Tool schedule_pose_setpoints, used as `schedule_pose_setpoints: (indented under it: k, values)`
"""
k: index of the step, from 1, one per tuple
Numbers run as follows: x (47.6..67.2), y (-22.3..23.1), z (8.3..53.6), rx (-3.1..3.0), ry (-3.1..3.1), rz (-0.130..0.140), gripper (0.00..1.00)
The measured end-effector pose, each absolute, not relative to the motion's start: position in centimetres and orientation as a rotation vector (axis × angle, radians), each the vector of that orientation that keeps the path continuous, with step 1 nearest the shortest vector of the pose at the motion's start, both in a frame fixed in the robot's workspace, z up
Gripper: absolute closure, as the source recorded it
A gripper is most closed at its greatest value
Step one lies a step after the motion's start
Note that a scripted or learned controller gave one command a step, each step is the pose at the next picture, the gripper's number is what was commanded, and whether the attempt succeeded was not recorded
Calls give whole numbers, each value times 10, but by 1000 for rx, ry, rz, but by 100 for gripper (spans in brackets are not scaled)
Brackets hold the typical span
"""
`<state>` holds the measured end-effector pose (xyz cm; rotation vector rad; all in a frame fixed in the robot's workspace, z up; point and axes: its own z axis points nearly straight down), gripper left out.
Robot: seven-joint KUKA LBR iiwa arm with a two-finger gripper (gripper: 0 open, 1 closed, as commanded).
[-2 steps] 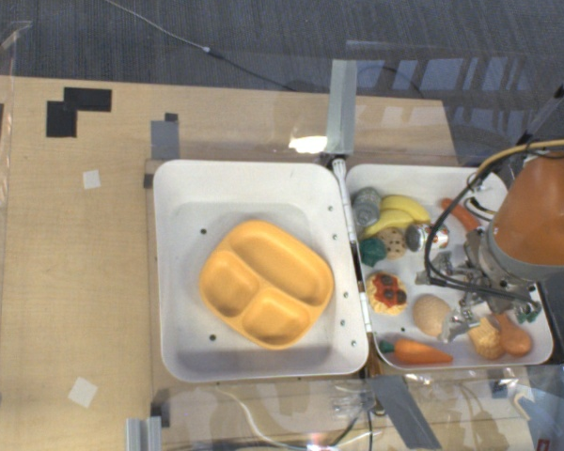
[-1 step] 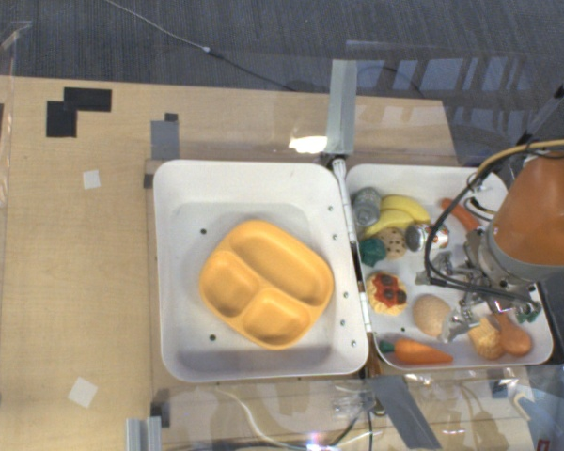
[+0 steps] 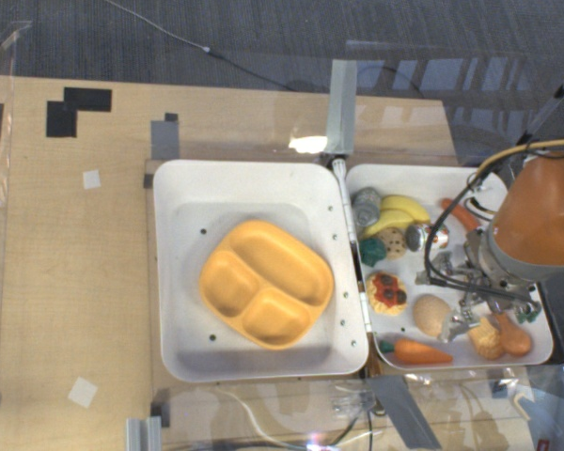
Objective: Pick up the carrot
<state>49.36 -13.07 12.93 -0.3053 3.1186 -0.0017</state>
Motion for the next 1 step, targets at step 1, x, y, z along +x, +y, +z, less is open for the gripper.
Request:
schedule_pose_setpoints:
  k: [1]
  values:
    - [494,-131,129,-305,3119,-2,0]
